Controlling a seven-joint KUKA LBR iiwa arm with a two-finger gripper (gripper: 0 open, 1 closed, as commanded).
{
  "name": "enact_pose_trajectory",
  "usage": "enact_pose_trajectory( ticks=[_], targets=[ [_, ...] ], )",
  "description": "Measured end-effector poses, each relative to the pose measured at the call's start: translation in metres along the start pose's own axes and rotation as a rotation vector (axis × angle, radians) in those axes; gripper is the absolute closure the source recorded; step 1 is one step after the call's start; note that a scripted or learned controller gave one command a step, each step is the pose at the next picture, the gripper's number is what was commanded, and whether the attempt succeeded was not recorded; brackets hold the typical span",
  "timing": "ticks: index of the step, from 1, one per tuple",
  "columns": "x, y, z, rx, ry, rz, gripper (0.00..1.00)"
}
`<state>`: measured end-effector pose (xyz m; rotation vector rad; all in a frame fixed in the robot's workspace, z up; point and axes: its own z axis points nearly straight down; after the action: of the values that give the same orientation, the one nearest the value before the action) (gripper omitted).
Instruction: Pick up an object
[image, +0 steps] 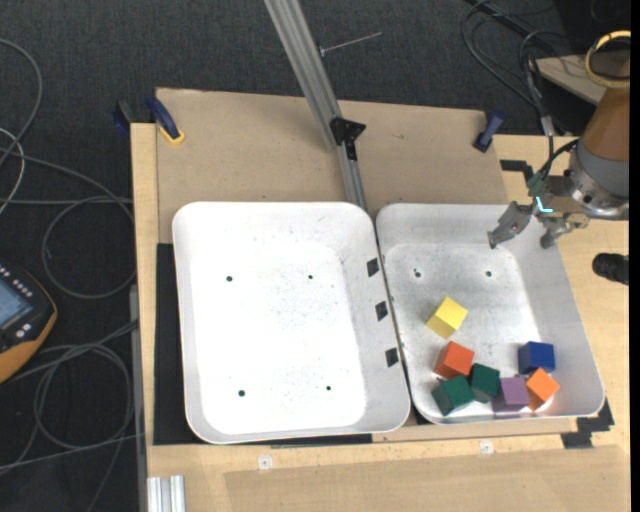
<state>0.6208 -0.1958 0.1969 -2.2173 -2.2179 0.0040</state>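
The right bin holds several small blocks. A yellow block lies near its middle. Along the near edge cluster a red-orange block, two green blocks, a purple block, an orange block and a blue block. My gripper hangs over the bin's far right corner, well away from the blocks, fingers spread open with nothing between them.
The left bin sits beside the right one. A metal pole slants across the back of the bench. Blue clamps hold the board's far corners. Cables lie on the floor at the left.
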Motion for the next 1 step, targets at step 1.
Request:
enact_pose_trajectory(
  ticks=[1],
  targets=[
    [0.0001, 0.0011, -0.0035, -0.005, -0.002, -0.002, 0.0]
  ],
)
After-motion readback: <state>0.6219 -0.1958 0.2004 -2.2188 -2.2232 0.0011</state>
